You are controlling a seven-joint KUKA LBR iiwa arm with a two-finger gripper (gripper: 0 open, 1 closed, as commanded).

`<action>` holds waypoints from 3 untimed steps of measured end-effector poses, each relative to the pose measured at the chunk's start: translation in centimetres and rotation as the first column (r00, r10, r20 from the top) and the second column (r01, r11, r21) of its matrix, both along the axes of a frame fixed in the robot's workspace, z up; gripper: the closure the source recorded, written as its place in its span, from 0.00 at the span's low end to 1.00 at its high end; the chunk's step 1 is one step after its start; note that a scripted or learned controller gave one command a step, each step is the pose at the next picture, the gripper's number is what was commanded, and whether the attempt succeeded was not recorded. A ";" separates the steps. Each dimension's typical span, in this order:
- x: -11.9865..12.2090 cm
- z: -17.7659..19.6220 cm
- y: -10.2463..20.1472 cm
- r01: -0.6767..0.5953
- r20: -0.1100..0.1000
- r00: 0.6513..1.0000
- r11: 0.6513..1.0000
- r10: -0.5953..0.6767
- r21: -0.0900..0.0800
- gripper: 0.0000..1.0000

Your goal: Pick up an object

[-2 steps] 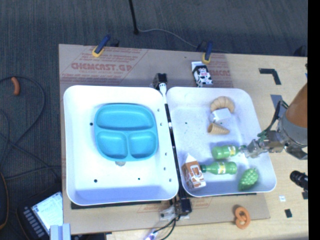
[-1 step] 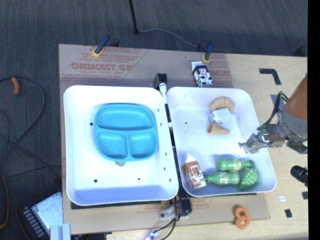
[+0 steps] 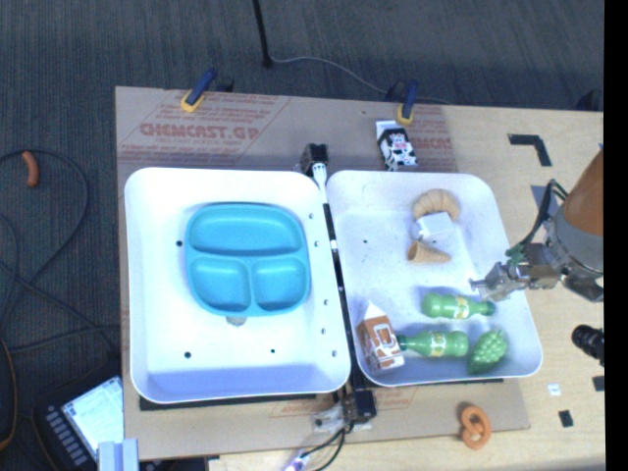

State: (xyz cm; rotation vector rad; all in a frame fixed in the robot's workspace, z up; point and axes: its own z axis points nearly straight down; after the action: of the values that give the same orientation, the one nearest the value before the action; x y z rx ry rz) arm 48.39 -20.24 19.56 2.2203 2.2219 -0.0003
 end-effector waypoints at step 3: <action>0.4 -9.9 -1.0 -0.008 0.004 1.000 1.000 0.008 0.011 0.00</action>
State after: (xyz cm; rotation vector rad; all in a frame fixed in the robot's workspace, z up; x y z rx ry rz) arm 48.79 -21.24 9.65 2.2149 2.2342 0.0170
